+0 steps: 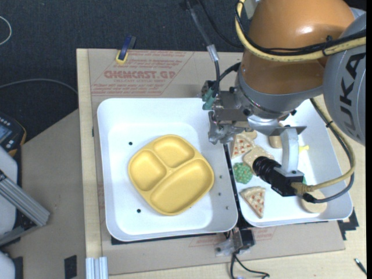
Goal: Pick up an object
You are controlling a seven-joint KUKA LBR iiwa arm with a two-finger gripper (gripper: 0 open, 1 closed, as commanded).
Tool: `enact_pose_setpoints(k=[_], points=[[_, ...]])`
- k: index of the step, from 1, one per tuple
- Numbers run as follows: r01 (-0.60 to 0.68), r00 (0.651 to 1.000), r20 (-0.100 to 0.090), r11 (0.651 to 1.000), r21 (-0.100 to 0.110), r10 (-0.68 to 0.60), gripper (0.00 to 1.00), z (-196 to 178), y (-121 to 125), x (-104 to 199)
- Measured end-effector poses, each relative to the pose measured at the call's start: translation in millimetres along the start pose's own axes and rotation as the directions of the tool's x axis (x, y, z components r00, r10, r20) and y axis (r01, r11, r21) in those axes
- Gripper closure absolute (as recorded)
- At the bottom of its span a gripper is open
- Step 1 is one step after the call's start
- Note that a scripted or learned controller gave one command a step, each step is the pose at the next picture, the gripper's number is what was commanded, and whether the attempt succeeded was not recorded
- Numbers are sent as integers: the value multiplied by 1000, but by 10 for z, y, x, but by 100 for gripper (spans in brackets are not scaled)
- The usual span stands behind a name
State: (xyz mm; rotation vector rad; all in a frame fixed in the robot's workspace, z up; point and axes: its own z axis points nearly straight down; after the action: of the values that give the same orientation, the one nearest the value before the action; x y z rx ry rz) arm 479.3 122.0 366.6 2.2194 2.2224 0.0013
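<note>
- Pizza slice (pixel 254 200), a small toy triangle with tan crust and red dots, lay flat in the right bin (pixel 325 217), near its front edge.
- Beside it lay a green toy piece (pixel 242 172) and more pizza pieces (pixel 243 147).
- The tool (pixel 220 133) hung over the border between both bins; whether it was spread or pressed together, I cannot tell.
- A yellow divided plate (pixel 171 174) rested in the left bin (pixel 110 156).
</note>
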Motion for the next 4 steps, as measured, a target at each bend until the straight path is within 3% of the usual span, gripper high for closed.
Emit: enact_pose_setpoints(k=[3, 4], points=[[1, 1000, 1, 1000, -5, -1, 100, -308, 15, 5], [-5, 1000, 1, 1000, 6, 5, 100, 31, -4, -225]])
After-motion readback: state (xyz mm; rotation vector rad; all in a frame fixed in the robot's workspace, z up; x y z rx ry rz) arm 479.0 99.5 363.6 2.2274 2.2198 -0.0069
